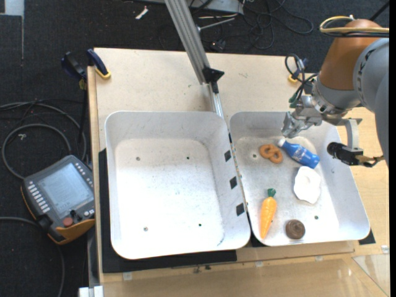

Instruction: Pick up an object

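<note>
A grey robot arm [362, 67] with an orange band above its wrist reaches in from the right, its end effector [292, 129] poised over the far end of the right-hand bin [352, 193], one of two shallow white bins sitting side by side on a pale wooden surface [154, 79]. The end effector hangs just above the near end of a blue and white bottle [301, 153], which lies on its side on the bin floor; whether metal touches the bottle is hard to judge from this slanted angle, and the view is too small and cluttered there to tell how the end effector is set. Just left of the bottle lies a small brown pretzel [271, 153]. A white crumpled object [307, 184] rests toward the bin's right wall, near the bottle's lower end. Nearer the camera, an orange carrot toy [267, 213] with a green top lies lengthwise beside the bin's left wall, and a round dark brown piece [295, 229] sits beside it. The left-hand bin [117, 166] adjoins it. A teach pendant [59, 193] lies on the dark floor at left.
</note>
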Robot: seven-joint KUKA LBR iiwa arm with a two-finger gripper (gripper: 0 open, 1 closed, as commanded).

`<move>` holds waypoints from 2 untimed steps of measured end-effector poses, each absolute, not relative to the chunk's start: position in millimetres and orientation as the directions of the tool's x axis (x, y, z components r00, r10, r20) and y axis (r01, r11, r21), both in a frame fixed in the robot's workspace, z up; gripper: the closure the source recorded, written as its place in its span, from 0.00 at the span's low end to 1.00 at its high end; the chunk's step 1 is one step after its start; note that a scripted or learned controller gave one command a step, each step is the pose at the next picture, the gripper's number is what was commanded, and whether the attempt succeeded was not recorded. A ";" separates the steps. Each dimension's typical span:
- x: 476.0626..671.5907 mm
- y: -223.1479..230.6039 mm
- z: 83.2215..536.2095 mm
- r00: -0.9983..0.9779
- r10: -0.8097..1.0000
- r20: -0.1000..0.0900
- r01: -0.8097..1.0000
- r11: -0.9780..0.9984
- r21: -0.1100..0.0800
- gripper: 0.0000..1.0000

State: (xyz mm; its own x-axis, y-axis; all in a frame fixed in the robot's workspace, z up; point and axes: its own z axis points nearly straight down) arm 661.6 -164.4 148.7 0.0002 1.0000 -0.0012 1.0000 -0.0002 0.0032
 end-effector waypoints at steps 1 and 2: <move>654.8 -160.2 198.3 0.000 1.000 -0.002 1.000 0.000 0.007 1.00; 655.9 -157.3 242.0 -0.003 1.000 -0.002 1.000 0.003 0.007 1.00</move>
